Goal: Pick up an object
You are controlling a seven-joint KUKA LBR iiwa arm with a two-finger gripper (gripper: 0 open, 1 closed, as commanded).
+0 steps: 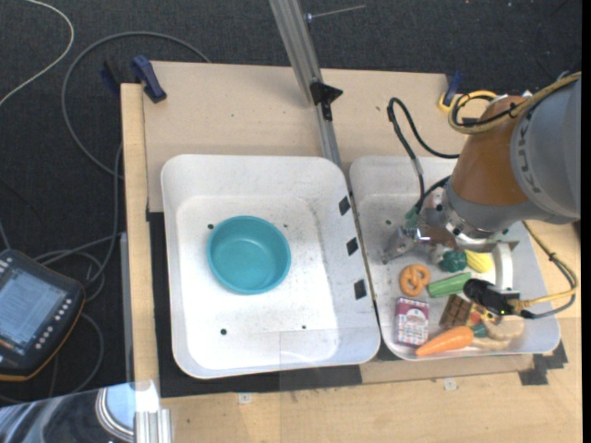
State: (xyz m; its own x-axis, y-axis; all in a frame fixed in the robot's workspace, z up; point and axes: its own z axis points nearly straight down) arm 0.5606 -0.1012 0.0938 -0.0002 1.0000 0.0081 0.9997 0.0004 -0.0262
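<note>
The right bin holds several toy foods at its near end: an orange pretzel, a green pod, a yellow piece, a pink packet, a brown bar and an orange carrot. My gripper hangs low over the middle of this bin, just above and left of the pretzel. It looks open, with nothing between its fingers. The grey arm with its orange band covers the bin's far right part.
A teal bowl sits in the left bin. A slanted metal pole runs down to the gap between the bins. Black cables loop over the right bin's far end. A handheld pendant lies off the bench at left.
</note>
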